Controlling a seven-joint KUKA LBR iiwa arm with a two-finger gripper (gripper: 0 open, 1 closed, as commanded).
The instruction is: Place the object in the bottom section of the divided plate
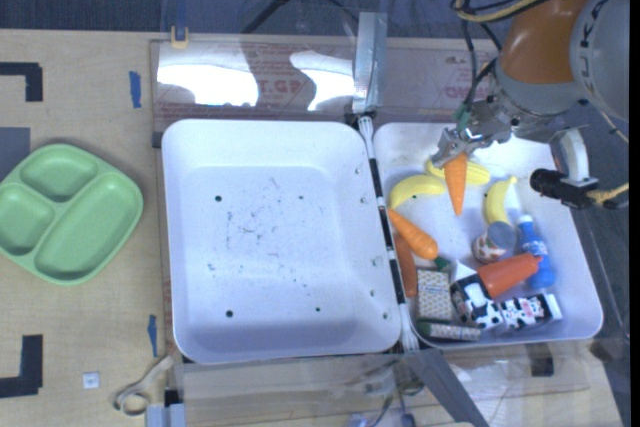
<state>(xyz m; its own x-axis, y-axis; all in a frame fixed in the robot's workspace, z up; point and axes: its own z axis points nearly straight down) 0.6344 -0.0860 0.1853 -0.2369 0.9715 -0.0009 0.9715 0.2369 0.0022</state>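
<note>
A green divided plate [68, 213] lies on the bench at the far left, with two small sections at its upper left and one long section at its lower right. My gripper [464, 141] hangs over the back of the right bin [585, 300]. It is shut on the broad end of an orange carrot [456, 183], which points down towards the bin's contents. The arm's orange band [545, 30] shows above the wrist.
The right bin holds two yellow bananas [414, 189] [498, 200], a second carrot [413, 234], a blue bottle [531, 245], a red-orange piece [508, 271], a checkered box [432, 292] and a black-and-white item [508, 311]. The left bin [270, 235] lies between it and the plate.
</note>
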